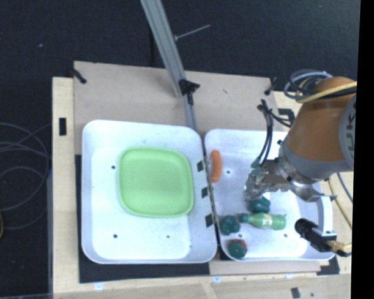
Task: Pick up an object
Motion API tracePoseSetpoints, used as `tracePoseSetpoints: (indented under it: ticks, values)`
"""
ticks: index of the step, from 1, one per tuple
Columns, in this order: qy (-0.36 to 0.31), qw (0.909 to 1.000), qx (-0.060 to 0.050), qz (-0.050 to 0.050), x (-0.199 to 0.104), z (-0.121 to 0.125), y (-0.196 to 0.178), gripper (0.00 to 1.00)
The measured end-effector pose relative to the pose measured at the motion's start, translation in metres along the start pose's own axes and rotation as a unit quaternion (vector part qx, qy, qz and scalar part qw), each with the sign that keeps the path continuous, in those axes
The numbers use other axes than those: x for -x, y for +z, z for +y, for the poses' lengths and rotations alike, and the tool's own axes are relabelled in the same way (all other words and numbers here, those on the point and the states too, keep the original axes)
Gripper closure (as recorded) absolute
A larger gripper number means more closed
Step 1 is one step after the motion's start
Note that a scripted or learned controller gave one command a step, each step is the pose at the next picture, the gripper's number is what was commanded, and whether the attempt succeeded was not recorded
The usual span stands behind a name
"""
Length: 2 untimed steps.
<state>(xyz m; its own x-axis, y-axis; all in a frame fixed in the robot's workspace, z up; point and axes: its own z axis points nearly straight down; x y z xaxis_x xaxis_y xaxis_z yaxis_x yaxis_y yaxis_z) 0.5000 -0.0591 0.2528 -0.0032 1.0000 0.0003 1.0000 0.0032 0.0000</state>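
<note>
Clutter low in the right bin [236, 141] is the hazard: a ball [237, 246], teal lump [229, 224] and green bottle [264, 221] crowd just under the gripper [257, 190], so it may nudge rather than catch one. Whether the fingers are parted, I cannot tell. A carrot [215, 165] lies upper left.

A: Bench [134, 89]: condition?

B: Pale wood top, a tan board laid over it. Beneath the board's left and lower edges, a black mat [79, 264].

A: Surroundings of the bench?

B: Dark floor [32, 36] on all visible sides. Left of the bench, thin cables [18, 152] loop across it. A grey metal strut [163, 41] slants in above the bench's far edge.
</note>
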Motion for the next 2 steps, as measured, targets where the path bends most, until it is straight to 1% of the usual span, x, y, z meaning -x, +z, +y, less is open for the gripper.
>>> tracePoseSetpoints:
  ticks: [1,2]
  values:
    - [0.0,1.0,0.0,0.0,-0.05,0.007,0.012,1.0]
    - [0.0,1.0,0.0,0.0,-0.1,0.006,0.002,1.0]
